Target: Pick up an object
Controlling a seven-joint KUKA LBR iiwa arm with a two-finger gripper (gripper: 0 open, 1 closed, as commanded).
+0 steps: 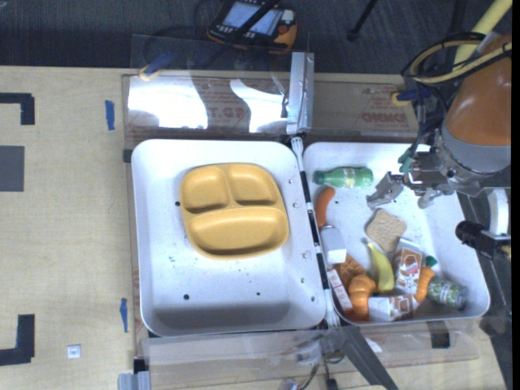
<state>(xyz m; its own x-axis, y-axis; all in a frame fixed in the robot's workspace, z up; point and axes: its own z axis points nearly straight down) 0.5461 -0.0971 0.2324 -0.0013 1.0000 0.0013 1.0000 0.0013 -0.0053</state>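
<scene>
- Grey metal, with an orange band above the wrist, marks the arm by which the claw (410, 187) is carried over the upper right part of the right white bin (479, 295).
- The claw's two fingers are seen spread apart, with nothing between them.
- No single target is named by the task; the nearest candidate is judged to be the tan square slice of toy bread (385, 230), which lies flat just below the claw and slightly to its left.
- A green plastic bottle (344, 176) is laid on its side to the claw's left, its long axis running left to right across the bin.
- An orange-red toy sausage (323, 206) and a yellow toy banana (382, 268) are placed farther off, toward the bin's left and lower parts, among crowded packets.
- A mustard-yellow divided plastic tray (234, 210) is held in the left white bin (154, 242), well apart from the claw.
- A short descent toward the bread is judged to be needed.
</scene>
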